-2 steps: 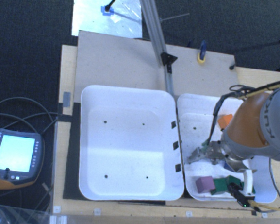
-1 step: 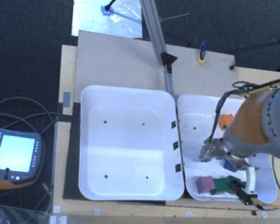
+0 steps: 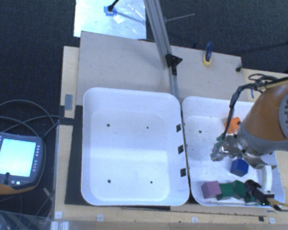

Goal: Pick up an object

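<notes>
Gripper (image 3: 220, 152) (right bin (image 3: 199, 123)) beside blue cube (image 3: 239, 167)

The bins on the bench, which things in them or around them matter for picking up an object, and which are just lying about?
For the job: gripper, blue block, purple block, green block, orange object, right bin.

Lying about: left bin, handheld control pendant, blue clamp.

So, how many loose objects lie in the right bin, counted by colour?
Orange: 1, the orange piece, partly hidden behind the arm
Blue: 1, the blue cube
Purple: 1, the purple block
Green: 1, the green block
Total: 4
</notes>
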